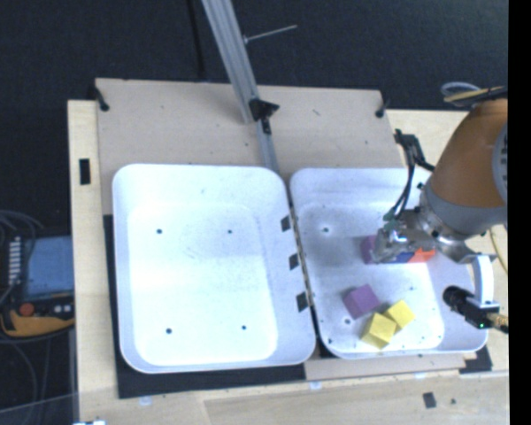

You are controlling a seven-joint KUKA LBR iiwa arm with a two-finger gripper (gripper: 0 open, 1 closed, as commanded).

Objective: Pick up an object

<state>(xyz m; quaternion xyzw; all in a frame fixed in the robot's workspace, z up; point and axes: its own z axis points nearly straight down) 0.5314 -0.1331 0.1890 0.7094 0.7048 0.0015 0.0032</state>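
Observation:
My gripper (391,248) hangs low over the middle of the right bin (336,193), reaching in from the right. Right under it lie a small purple piece (369,249) on its left and an orange and blue piece (420,256) on its right. A purple block (362,299) lies nearer the bin's front. Two yellow blocks (380,328) (401,313) sit beside each other at the front edge. The gripper body hides whatever lies directly beneath it.
The left bin (199,264) sits beside the right one, with a divider strip (294,259) between them. A slanted metal pole (234,56) rises behind the bins. A black fitting (465,304) sticks out at the right bin's near right corner.

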